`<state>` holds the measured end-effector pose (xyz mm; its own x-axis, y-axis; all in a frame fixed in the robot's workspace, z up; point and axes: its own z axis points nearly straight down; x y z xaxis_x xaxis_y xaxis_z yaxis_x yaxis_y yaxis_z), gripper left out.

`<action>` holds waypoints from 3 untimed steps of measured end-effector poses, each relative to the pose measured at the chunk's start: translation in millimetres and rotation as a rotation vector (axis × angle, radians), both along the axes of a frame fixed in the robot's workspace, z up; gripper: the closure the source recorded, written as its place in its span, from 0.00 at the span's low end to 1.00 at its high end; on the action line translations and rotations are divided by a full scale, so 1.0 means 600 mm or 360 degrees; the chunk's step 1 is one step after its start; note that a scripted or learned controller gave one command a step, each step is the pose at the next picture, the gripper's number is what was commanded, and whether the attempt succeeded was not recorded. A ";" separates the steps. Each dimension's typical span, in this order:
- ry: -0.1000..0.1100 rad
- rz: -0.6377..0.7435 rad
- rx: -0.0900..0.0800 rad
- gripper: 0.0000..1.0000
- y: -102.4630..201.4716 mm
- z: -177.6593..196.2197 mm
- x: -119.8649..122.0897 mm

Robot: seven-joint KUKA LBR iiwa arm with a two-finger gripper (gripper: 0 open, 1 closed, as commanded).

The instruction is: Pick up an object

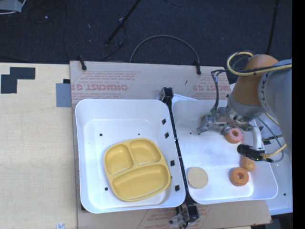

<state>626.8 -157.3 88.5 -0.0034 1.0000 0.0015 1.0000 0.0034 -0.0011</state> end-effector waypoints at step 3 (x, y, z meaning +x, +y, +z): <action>-0.0009 -0.0003 -0.0005 1.00 -0.016 0.219 -0.002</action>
